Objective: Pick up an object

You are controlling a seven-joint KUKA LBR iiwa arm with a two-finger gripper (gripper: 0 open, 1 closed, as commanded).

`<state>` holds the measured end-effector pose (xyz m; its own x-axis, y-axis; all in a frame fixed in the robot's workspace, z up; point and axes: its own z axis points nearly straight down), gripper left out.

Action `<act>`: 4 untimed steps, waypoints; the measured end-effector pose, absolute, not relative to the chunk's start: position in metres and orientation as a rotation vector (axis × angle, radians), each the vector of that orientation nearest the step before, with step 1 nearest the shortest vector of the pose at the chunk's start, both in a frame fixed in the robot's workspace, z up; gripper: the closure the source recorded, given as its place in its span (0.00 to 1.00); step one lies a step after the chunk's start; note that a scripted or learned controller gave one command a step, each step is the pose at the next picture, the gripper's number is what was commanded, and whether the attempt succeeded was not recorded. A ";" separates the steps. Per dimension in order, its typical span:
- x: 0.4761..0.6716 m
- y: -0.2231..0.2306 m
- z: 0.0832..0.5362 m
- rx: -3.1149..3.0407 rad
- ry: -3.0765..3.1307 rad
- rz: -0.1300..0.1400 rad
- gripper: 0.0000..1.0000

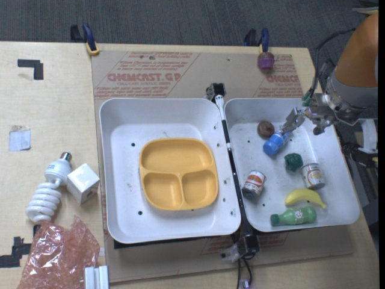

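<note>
My pincer (293, 123), how spread I cannot tell, sits just upper right of the tilted blue cup (274, 144).

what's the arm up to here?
The grey KUKA arm reaches in from the right, its two-finger gripper low over the right white bin, right by the small blue bottle. A grasp isn't clear. The brown ball, two cans, banana and green bottle lie nearby. The yellow divided tray sits in the left bin.

A spiral light bulb (47, 191), white cube (83, 182) and crinkled pink plastic wrap (57, 254) are lying at eight o'clock.
</note>
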<state>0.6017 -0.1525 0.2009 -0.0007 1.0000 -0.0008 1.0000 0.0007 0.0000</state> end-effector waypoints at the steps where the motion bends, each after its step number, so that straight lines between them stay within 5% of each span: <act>1: 0.557 -0.128 0.098 2.223 2.220 -0.001 0.00; 2: 0.481 -0.104 0.092 2.224 2.219 0.000 0.00; 3: 0.482 -0.105 0.102 2.224 2.216 0.003 1.00; 4: 0.525 -0.031 0.193 2.219 2.221 0.001 1.00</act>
